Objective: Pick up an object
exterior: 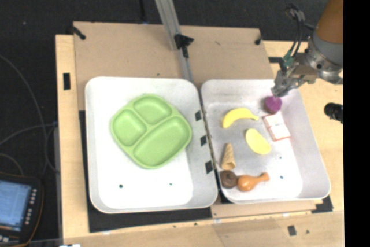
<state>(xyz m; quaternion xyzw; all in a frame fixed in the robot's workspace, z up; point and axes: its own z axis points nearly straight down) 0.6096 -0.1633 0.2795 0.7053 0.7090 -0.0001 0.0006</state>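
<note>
The right bin (306, 173) holds a yellow banana (239, 117), a yellow oval piece (258, 142), a small white and red box (277, 127), a tan cone (229, 155), a brown doughnut (228, 179) and an orange drumstick (252, 181). A purple round fruit (273, 104) lies near the bin's far right rim. My gripper (282, 87) hangs at that far right corner, just above and touching the edge of the purple fruit. I see nothing lifted between its fingers.
The left bin (104, 182) carries a green divided plate (151, 131). A grey metal pole (167, 14) slants up from between the bins. Cables run along the arm at the right. A tablet screen (17, 202) sits at the lower left, off the bench.
</note>
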